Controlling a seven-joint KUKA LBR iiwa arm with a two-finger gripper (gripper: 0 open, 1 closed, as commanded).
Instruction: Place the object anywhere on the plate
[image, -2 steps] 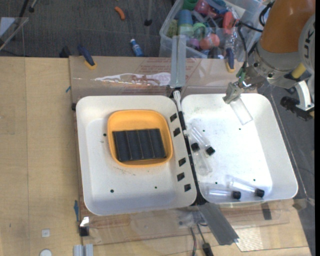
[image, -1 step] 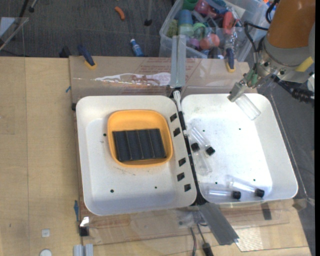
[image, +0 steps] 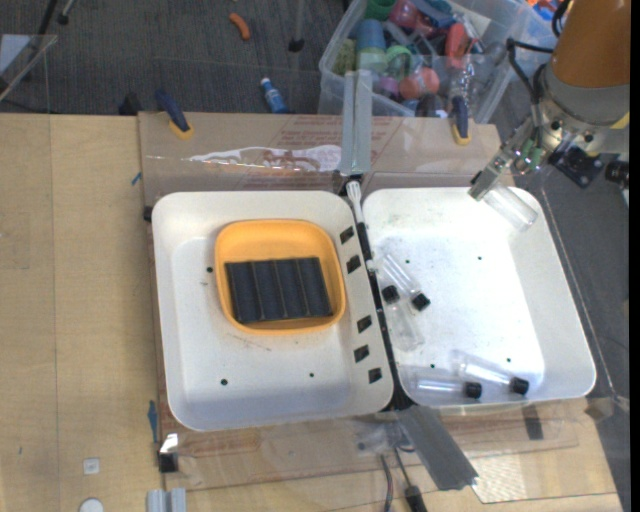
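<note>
An orange plate (image: 280, 232) lies in the left bin (image: 190, 330), and a black ridged block (image: 278, 290) rests flat on it. Several clear tubes with black caps lie in the right bin (image: 560, 330): one (image: 398, 278) near the divider and two (image: 490, 372) by the front wall. My gripper (image: 487, 184) hangs over the right bin's far right corner. Just below and right of its tip sits another clear tube (image: 516, 207). Whether the gripper touches that tube is unclear.
A row of black tabs (image: 358, 295) runs along the divider between the bins. Behind the bench stands a clear crate of colourful items (image: 420, 50). Cables (image: 585, 165) hang off the wrist at the right.
</note>
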